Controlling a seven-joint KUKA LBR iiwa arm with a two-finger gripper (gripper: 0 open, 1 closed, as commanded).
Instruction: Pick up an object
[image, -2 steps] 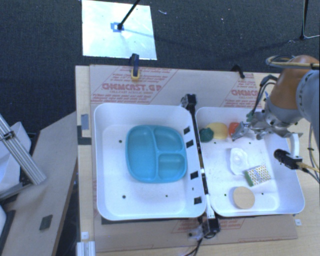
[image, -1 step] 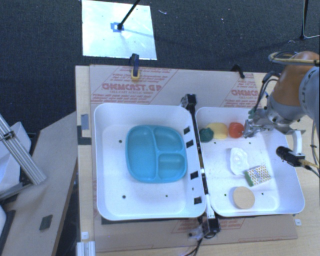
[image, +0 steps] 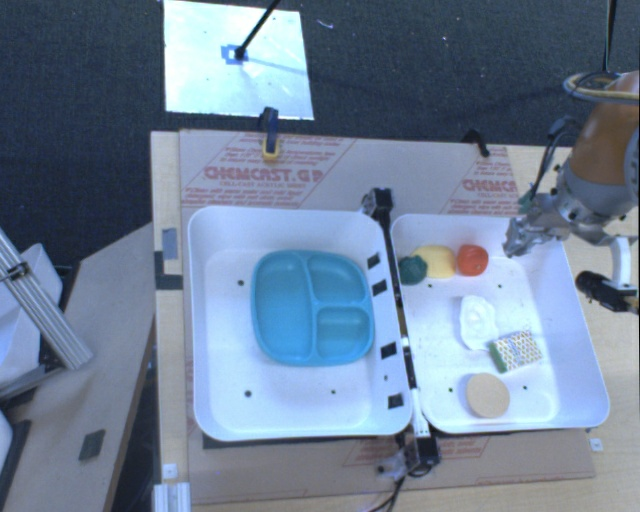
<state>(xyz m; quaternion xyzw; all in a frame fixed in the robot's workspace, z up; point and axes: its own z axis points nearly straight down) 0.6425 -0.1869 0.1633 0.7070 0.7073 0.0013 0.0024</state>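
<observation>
- My arm (image: 605, 150) reaches in from the right, its orange band above the wrist, and ends over the far right corner of the right bin (image: 575, 330).
- My gripper (image: 522, 238) points down toward that bin's floor; nothing sits between its tips, and I cannot tell how wide they stand.
- The bench is pale board with red print, dark carpet beyond, a shiny sheet (image: 238, 58) at the far side.
- The left bin (image: 215, 330) holds a blue divided plate (image: 310, 306).
- In the right bin: a tan disc (image: 488, 395) at the near side, a white crumpled piece (image: 477, 319), a patterned block (image: 516, 350).
- Near my tips, to their left, lie a red ball (image: 472, 260), a yellow lump (image: 435, 262) and a green piece (image: 412, 268).
</observation>
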